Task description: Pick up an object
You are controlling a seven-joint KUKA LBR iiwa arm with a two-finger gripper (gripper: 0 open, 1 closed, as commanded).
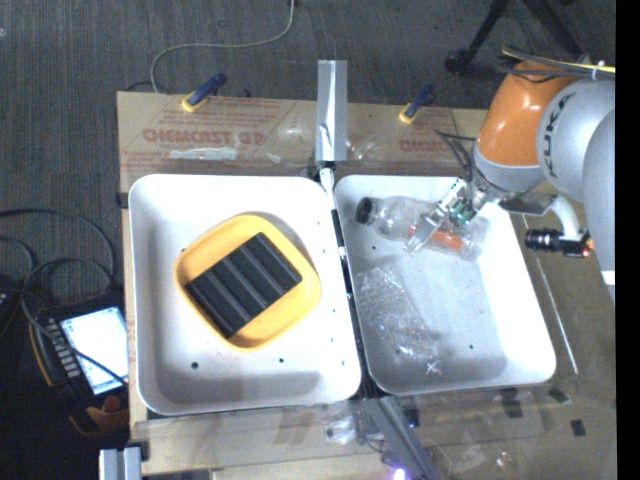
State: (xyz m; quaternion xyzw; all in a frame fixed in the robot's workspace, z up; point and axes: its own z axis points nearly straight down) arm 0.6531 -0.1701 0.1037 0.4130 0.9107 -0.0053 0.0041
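A clear plastic bottle (392, 215) with a black cap lies on its side at the back of the right bin (520, 348). Something orange shows at its right end. My gripper (430, 228) is low over the bottle's right half, touching or nearly touching it. In the left bin (160, 368) lies a yellow rounded block (250, 280) with a black ribbed top, turned at an angle.
Crumpled clear plastic film (385, 296) lies in the middle of the right bin. A metal post (331, 108) stands behind the wall between the bins. Two blue-and-yellow clamps (203, 91) hold the board at the back. A tablet (90, 343) lies on the floor at the left.
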